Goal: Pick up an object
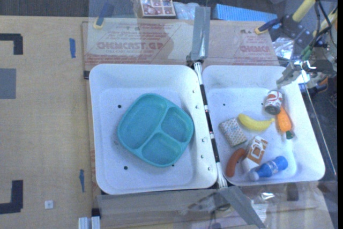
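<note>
The left bin [102, 88] is holding a teal divided plate [155, 130]. The right bin [225, 79] is holding a banana [254, 123], carrot [283, 120], can [273, 102], sausage [234, 162] and blue bottle [270, 168]. The gripper [289, 75] is hanging over its upper right rim.

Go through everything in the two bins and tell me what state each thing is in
Teal divided plate: flat in the left bin, right way up.
Banana: lying in the right bin.
Carrot: lying by the can.
Can: on its side.
Blue bottle: on its side, capped.
Sausage: lying flat.
Orange carton: tipped over.
Patterned sponge: lying flat.
</note>
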Robot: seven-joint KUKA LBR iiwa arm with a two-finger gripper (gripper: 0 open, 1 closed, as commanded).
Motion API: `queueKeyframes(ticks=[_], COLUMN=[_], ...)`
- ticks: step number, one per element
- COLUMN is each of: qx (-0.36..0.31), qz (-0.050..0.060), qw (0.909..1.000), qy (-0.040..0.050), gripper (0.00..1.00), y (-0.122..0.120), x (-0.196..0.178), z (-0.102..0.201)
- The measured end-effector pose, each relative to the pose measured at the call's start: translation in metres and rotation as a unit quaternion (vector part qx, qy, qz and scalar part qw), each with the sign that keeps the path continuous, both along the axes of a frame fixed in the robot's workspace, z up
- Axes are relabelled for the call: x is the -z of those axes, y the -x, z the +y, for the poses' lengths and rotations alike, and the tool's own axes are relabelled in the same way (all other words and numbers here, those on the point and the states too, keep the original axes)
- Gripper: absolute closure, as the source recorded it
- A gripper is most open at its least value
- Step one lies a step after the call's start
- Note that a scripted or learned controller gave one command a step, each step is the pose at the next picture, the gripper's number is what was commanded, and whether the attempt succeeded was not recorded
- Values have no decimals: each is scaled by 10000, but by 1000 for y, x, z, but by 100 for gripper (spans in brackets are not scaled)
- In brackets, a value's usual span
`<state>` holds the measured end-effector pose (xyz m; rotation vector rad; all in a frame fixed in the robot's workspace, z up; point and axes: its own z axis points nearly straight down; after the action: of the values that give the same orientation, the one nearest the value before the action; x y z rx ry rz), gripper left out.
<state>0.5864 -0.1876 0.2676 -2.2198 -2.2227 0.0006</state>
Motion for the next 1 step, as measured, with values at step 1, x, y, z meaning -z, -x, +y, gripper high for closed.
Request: queueKeyframes(ticks=[1], qx=[-448], qz=[-2], qw=[9990], qy=[0], gripper=[0], y=[-28], x=[119], z=[-36])
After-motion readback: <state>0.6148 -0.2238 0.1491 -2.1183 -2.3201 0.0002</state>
